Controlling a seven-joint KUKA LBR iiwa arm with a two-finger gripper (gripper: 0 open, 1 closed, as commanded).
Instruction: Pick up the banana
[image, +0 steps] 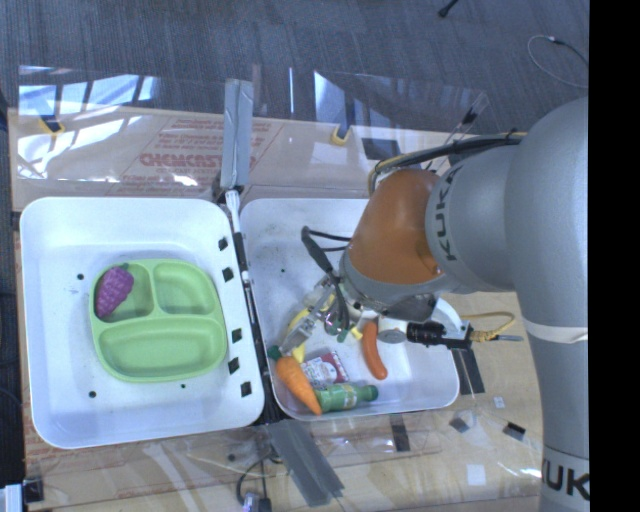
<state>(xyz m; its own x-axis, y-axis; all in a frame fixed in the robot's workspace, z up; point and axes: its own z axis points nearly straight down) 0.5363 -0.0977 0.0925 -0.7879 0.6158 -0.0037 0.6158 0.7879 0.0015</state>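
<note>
The big grey arm (530, 250) takes up the right side of the scene, its orange band (395, 230) bulging out over the right bin. It bends down and to the left, so the wrist hangs low over the middle of that bin.

Two shallow white bins sit side by side on the counter (150, 150). The left bin (50, 400) carries a green divided plate (160, 320), and a small purple bunch of grapes (113, 290) lies in the plate's upper left compartment. The other compartments of the plate show bare green.

The right bin (275, 230) holds a cluster of small things toward its near edge. A carrot (297, 383) lies at a slant near the lower left corner, its green top pointing up and left. Just beside it rests a green bottle (348, 397) on its side, touching a small red and white packet (320, 370). A thin orange-red sausage (373, 352) lies to the right of the packet, roughly upright in the picture.

The hand (328, 318) is down among these things, just left of the sausage. The banana (300, 325), a sliver of yellow, lies right against the hand on its left side, above the carrot. I cannot tell whether the hand is spread or pressed together, nor whether it has the banana.
</note>
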